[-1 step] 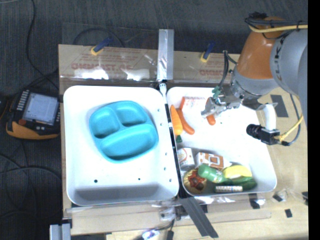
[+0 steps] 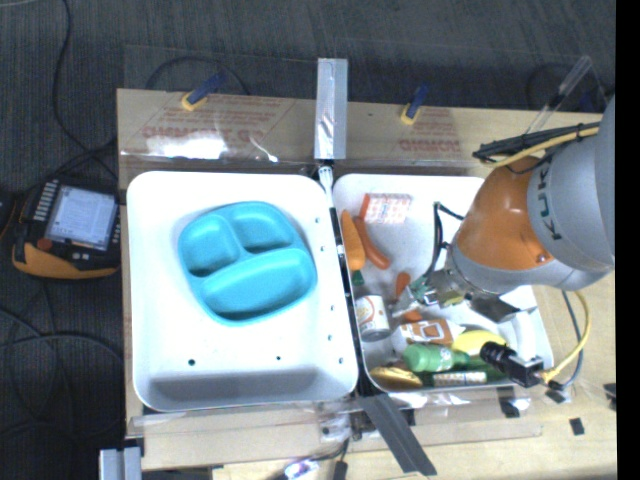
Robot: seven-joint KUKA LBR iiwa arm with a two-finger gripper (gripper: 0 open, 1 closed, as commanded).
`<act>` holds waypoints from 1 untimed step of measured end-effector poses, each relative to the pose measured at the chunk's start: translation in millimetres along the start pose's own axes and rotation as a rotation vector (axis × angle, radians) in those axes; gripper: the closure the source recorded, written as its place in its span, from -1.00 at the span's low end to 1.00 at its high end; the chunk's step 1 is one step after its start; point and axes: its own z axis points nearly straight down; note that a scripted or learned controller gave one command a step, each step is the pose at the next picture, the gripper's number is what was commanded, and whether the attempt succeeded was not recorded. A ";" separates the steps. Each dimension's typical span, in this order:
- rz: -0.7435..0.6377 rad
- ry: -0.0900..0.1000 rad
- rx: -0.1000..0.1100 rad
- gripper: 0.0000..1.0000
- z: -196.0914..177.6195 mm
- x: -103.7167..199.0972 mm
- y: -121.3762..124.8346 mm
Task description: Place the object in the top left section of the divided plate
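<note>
Arm is cut off by the right edge. Its wrist covers the middle of the right bin, hiding items beneath. Gripper is too small & cluttered to read. Pile of objects at bin's near end overlaps; individual items hard to tell, perhaps a green bottle.

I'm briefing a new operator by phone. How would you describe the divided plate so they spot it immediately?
Look at the left white bin of the two side by side. The divided plate lies alone in its middle: bright blue, rounded, with two small sections above one wide one. The neighbouring right bin holds small cluttered items instead.
</note>
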 end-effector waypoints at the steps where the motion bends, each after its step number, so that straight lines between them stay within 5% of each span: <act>1: 0.000 -0.003 -0.004 -1.00 0.5 -0.5 0.9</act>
